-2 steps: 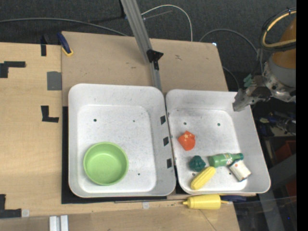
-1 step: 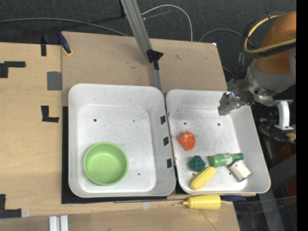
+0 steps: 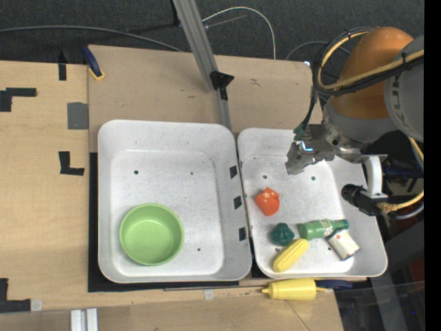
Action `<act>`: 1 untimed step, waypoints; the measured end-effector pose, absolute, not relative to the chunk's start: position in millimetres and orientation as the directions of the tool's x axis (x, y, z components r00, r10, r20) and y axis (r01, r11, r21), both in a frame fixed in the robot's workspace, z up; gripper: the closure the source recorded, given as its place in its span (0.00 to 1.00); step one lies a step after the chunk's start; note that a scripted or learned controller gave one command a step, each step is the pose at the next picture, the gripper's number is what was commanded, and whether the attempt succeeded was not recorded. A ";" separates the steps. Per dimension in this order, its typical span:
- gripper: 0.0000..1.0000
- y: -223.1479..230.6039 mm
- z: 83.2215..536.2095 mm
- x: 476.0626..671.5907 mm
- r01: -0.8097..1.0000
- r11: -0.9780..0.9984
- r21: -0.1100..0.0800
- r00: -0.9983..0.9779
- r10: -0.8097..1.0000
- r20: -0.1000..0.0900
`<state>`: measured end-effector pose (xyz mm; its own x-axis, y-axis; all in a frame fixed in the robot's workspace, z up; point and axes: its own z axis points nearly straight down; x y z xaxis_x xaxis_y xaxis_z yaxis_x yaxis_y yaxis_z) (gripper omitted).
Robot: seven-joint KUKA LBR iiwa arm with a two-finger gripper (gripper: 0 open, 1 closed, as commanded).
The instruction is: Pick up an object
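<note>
Target objects: small orange-red item (image 3: 267, 201), dark green lump (image 3: 281, 234), yellow corn-like piece (image 3: 291, 254), green bottle (image 3: 322, 228), white cylinder (image 3: 343, 244); all lay in the right bin (image 3: 358, 264).
Left bin (image 3: 110, 185): held a green bowl (image 3: 151, 234).
Gripper (image 3: 301, 158): hovered over right bin's far half, apart from the objects.
Fingers: state could not be told; nothing visibly held.
</note>
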<state>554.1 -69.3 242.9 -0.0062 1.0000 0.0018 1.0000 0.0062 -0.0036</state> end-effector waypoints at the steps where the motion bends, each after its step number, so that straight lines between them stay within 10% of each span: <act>1: 1.00 -16.1 247.6 542.0 1.000 0.007 -0.003 -0.007 1.000 0.002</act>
